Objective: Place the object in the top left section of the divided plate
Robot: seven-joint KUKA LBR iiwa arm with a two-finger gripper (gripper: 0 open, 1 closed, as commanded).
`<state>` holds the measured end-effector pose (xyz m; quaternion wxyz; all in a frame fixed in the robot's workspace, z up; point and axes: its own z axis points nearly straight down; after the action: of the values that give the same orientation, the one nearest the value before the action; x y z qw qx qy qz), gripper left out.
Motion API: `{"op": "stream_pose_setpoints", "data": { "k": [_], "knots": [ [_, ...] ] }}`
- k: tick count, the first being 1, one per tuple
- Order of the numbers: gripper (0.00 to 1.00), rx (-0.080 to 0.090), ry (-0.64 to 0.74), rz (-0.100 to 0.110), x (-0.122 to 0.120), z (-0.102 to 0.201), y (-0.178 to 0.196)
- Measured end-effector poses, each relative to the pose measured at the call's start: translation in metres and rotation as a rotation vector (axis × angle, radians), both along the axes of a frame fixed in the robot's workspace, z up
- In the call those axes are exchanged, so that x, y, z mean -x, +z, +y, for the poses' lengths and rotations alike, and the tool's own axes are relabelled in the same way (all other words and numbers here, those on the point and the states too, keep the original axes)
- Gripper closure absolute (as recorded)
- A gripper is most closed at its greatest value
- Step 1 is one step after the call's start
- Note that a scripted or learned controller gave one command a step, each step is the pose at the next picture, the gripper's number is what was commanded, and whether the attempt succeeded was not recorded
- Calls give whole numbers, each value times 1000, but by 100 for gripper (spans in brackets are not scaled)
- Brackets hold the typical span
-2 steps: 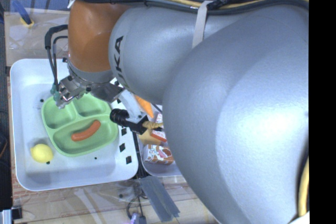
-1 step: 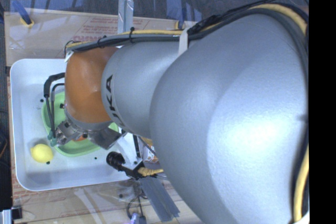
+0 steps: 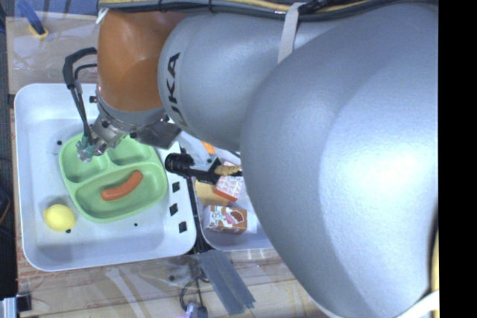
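the claw (image 3: 88,151) hangs at the end of the grey arm (image 3: 298,130), just below the orange band (image 3: 130,59), and its tip sits low over the green divided plate (image 3: 153,179), in the plate's top left section. the wrist blocks the view there, so i cannot tell how far open the claw is, nor whether it has hold of anything. something small and pale grey-green shows right at the tip, but it is too blurred to name or to tell apart from the claw itself.

the plate lies inside the left white bin (image 3: 45,123), toward the bin's middle and turned a little askew. its long lower section holds a reddish-orange sausage (image 3: 121,185), lying slantwise and apart from the claw. the top right section shows bare green where the arm does not cover it.

a yellow, lemon-like ball (image 3: 59,217) rests on the floor of the left bin, just beside the plate's lower left corner and outside it.

the right bin (image 3: 223,240) is mostly hidden under the arm. in the strip that shows, a small packet printed in red and brown (image 3: 226,218) lies near the front, and another red and white packet (image 3: 228,188) lies just behind it.
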<state>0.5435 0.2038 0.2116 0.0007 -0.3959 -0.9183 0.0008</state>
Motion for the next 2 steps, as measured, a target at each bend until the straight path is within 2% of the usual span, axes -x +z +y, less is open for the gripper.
{"op": "stream_pose_setpoints", "data": {
  "k": [1, 2],
  "knots": [
    [100, -1, 56, 1, 68, 3, 25],
    [100, -1, 299, -3, -1, -11, 60]
  ]
}}
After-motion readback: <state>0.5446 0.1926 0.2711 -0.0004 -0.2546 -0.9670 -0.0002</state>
